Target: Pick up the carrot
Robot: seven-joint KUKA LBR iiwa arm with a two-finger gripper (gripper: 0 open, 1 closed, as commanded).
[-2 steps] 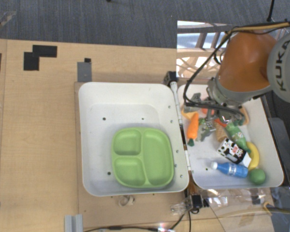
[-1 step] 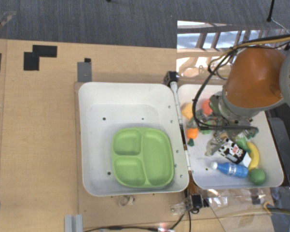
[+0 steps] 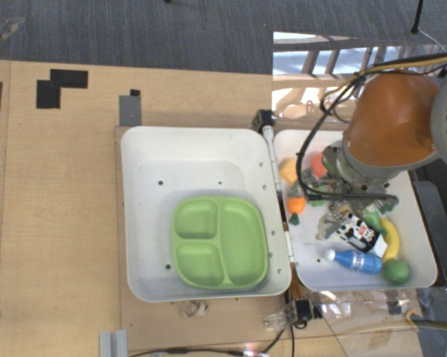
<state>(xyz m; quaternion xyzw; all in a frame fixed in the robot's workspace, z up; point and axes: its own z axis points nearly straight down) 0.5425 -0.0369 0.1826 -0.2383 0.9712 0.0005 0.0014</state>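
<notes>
- Camera view: the arm (image 3: 398, 117) is seen over the right bin (image 3: 424, 270), its gripper (image 3: 341, 199) lowered among the clutter.
- Whether anything is grasped cannot be told.
- The carrot (image 3: 296, 204) is found by the right bin's left wall, just left of the gripper.
- A green divided plate (image 3: 220, 242) is seen in the left bin (image 3: 145, 199).
- A blue bottle (image 3: 355, 260), a banana (image 3: 390, 238) and a green ball (image 3: 396, 271) are seen near the right bin's front edge.

Arm (image 3: 390, 121) over right bin (image 3: 424, 262), carrot (image 3: 296, 204) beneath
</notes>
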